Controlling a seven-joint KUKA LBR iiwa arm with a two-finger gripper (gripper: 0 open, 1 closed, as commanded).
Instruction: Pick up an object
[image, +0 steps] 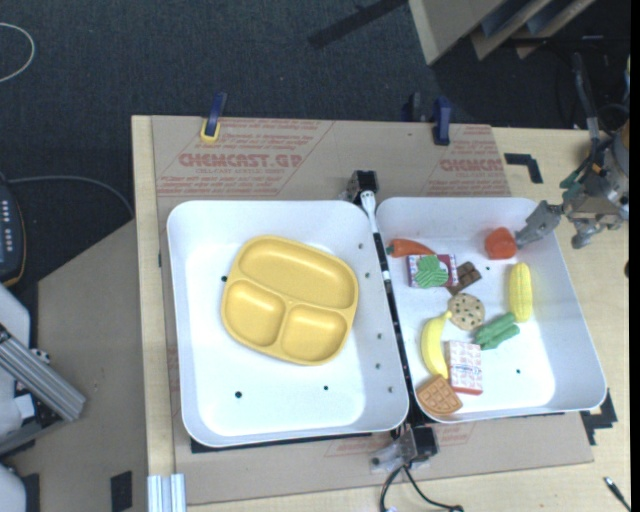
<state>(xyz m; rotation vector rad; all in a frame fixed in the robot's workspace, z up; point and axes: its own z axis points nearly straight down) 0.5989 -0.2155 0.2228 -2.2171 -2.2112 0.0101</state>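
Note:
The right bin (560, 370) holds several toy foods: a red tomato (500, 243), a yellow corn cob (519, 290), an orange carrot (410, 246), a green and red packet (430, 271), a cookie (465, 311), a green pickle (497, 330), a banana (433, 345), a red-and-white packet (463, 366) and a waffle (439, 397). My gripper (560, 229) hangs over the bin's far right rim, just right of the tomato. It is open, with nothing between its fingers.
The left bin (200, 390) holds a yellow divided plate (290, 298). A black divider strip (385, 290) runs between the bins. Clamps (211, 120) sit at the board's far edge.

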